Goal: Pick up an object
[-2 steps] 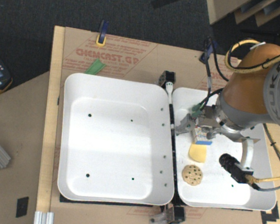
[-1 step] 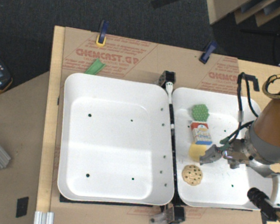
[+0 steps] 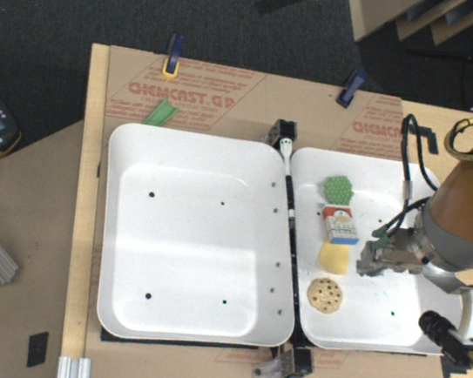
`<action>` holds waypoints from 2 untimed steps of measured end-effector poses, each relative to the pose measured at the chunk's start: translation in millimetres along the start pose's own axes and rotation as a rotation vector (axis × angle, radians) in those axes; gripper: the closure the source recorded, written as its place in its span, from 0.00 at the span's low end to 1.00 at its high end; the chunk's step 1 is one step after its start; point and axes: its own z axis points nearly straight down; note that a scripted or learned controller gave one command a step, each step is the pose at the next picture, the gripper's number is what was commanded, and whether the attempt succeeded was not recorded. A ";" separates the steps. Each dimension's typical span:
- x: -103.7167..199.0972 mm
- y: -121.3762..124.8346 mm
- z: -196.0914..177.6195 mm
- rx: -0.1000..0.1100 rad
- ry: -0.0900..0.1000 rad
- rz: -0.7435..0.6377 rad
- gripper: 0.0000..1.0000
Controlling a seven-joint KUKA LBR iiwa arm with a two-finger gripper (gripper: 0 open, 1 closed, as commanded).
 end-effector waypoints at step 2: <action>127.2 46.4 -148.3 -0.013 0.004 -0.010 1.00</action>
